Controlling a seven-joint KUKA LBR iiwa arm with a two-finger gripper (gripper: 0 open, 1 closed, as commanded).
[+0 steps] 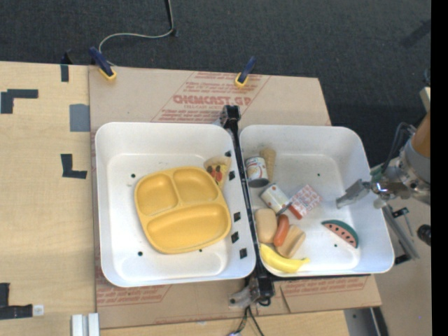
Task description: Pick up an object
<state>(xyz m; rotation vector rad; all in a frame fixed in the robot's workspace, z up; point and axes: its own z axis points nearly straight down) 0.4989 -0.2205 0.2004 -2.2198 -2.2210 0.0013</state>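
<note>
The right bin (329,142) holds a cluster of toy foods along its left side. Among them are a small tin can (255,169), a white cylinder (274,197), a red-and-white packet (305,200), a bread roll (266,224), a red sausage (281,231) and a banana (283,261). A watermelon slice (341,232) lies apart at the lower right. My gripper (348,197) reaches in over the bin's right rim, low and just above the watermelon slice, to the right of the packet. Nothing shows in its grasp.
The left bin (112,187) carries a yellow divided plate (183,208) and a small yellow-red toy (218,168) by the centre divider. Two yellow-blue clamps (103,63) (245,73) pin the cardboard sheet behind the bins. The arm's wrist (409,173) overhangs the right bin's right rim.
</note>
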